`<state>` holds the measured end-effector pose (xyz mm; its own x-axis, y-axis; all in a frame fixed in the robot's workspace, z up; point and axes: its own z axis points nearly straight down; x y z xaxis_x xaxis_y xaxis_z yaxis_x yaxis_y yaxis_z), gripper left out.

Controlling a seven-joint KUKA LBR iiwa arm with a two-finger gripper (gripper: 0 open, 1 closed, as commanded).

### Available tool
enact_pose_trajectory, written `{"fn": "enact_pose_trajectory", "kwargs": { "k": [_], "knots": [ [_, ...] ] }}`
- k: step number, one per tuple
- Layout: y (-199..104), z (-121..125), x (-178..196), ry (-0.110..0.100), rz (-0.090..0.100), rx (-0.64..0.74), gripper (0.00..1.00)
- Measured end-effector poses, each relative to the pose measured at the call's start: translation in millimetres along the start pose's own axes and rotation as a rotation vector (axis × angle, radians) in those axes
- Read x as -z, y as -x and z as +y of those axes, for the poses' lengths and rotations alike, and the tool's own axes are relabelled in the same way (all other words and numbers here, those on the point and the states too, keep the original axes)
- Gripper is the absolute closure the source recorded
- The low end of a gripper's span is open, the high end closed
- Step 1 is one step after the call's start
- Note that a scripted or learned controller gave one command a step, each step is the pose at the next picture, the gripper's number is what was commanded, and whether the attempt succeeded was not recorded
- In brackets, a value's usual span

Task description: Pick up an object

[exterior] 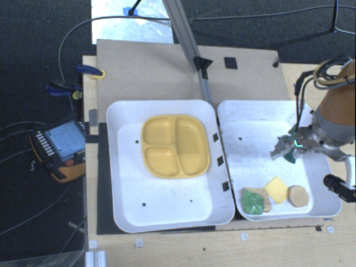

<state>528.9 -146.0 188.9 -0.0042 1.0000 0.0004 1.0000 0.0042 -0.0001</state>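
Three small objects lie along the front edge of the right bin (250,121): a green leafy piece (253,201), a pale yellow wedge (276,189) and a round tan disc (298,196). My gripper (286,151) hangs over the right part of that bin, behind the wedge and the disc. A small dark teal shape (290,158) shows at its tip; I cannot tell whether that is an object or part of the gripper. The orange-banded wrist (336,107) rises behind it at the right edge.
A yellow divided plate (176,146) lies in the left bin (128,166). A slanted metal pole (186,32) crosses the back of the bench. Clamps (83,74) and a small device (61,143) sit off the bench's left side.
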Motion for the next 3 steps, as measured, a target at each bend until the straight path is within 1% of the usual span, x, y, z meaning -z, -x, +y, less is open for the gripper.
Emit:
{"fn": "enact_pose_trajectory", "kwargs": {
  "k": [1,2,3],
  "knots": [
    [0,1,1,0.002,0.000,0.000,0.00],
    [-4,-8,-47,-0.003,0.000,-0.003,0.00],
    [-4,-9,-100,-0.003,0.001,-0.004,0.00]
  ]
}}
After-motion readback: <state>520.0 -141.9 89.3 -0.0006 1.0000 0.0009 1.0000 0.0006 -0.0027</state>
